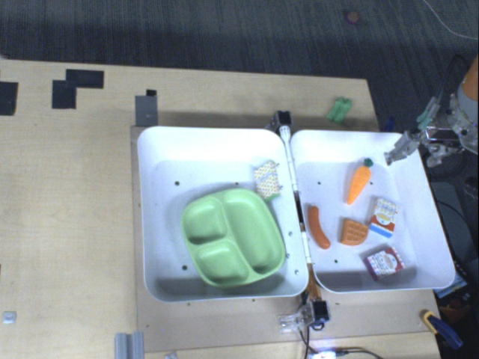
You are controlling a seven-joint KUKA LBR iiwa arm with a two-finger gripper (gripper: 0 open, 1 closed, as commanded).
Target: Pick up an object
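Note:
The right bin (441, 238) holds an orange carrot (358, 183), a reddish sausage (319, 226), a brown waffle-like piece (354, 232), a small white, red and blue carton (383, 218) and a dark red packet (384, 262). In the left bin (157, 200) lie a green divided plate (233, 235) and a small patterned piece (266, 178). My gripper (404, 146) hangs over the right bin's far right corner, up and to the right of the carrot. It holds nothing that I can see.
A small green object (339, 110) lies on the bench beyond the bins. A black clamp (282, 118) sits at the far end of the wall between the bins. The arm's wrist (460, 122) stands past the right bin's far right edge.

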